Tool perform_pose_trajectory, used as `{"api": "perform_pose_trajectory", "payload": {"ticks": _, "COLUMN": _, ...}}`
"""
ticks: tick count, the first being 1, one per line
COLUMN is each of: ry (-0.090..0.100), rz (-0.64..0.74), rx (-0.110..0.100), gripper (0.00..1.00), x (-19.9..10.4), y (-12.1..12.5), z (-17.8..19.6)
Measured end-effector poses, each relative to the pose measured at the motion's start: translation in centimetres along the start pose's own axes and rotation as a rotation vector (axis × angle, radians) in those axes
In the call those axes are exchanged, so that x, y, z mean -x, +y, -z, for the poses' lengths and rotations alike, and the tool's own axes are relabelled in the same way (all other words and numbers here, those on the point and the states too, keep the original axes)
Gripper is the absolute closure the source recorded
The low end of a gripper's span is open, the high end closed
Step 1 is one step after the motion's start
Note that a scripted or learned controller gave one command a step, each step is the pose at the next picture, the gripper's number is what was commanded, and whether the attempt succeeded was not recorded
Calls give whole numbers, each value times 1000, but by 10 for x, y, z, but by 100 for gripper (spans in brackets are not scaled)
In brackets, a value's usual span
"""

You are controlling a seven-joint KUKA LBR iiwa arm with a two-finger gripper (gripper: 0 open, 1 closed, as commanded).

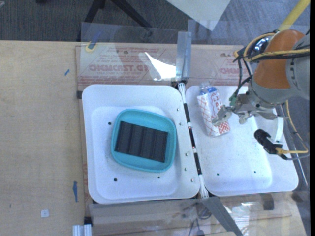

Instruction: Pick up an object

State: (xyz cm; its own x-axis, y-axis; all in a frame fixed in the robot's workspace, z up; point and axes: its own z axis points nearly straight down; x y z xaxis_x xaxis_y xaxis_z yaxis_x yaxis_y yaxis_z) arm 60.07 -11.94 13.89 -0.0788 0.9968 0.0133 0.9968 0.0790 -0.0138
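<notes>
Right bin (246, 176): front half bare white floor, open. The carton (211, 113), white with red checks, lies in the back-left part, close to the divider (189, 132) between the bins and just short of the back rim. Gripper (227, 110) is low at the carton's right side, fingertips touching or nearly touching it; whether they are spread or clenched cannot be told. Left bin (98, 146): a teal tray (143, 140) sits mid-floor, margins free all round.

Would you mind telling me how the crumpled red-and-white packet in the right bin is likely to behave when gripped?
The packet looks creased, so it will probably give under the gripper. It appears thin and light, so a nudge may slide it along the bin floor.
</notes>
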Motion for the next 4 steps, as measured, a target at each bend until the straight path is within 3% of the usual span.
{"api": "perform_pose_trajectory", "payload": {"ticks": 4, "ry": -12, "rz": 132, "rx": 19, "gripper": 0, "x": -2, "y": 5, "z": -2}}
